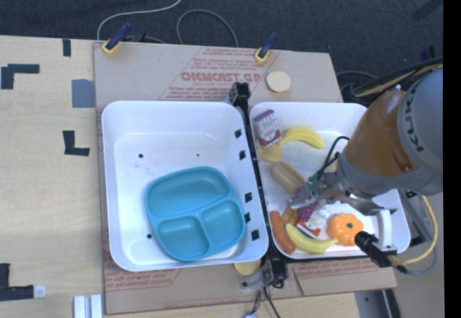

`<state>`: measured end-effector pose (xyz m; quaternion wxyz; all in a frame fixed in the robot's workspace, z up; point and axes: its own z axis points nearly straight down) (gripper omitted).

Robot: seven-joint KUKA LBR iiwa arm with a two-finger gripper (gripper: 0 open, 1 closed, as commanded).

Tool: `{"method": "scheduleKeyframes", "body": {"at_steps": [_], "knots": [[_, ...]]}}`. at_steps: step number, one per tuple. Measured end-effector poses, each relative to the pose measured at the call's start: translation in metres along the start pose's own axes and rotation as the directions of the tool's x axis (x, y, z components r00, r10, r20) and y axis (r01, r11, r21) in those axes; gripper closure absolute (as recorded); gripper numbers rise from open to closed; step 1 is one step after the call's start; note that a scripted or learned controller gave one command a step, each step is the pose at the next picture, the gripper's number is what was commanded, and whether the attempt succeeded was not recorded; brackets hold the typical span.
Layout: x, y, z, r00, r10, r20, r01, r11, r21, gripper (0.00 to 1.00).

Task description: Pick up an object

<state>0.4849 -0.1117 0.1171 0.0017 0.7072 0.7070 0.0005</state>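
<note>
Gripper (pixel 311 197) low in cluttered right bin (pixel 353 111), opening impossible to tell; could clip orange (pixel 344 228) or banana (pixel 311 241), botching grasp.

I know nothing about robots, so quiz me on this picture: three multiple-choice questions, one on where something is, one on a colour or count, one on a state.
1. Where does the blue divided tray lie?
A. left bin
B. right bin
C. on the cardboard

2. How many yellow bananas are in the right bin?
A. one
B. two
C. four

3. How does the purple packet sit?
A. under the tray
B. outside both bins
C. against the bin's left wall

Answers: 1 A, it sits in the left bin. 2 B, one banana lies near the top, another banana near the bottom. 3 C, it leans by the divider.
</note>
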Motion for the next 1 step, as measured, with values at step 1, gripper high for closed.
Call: {"method": "scheduleKeyframes", "body": {"at_steps": [1], "knots": [[0.076,0.0078,-0.0709,1.0,-0.009,-0.004,0.009,1.0,-0.001,1.0]]}}
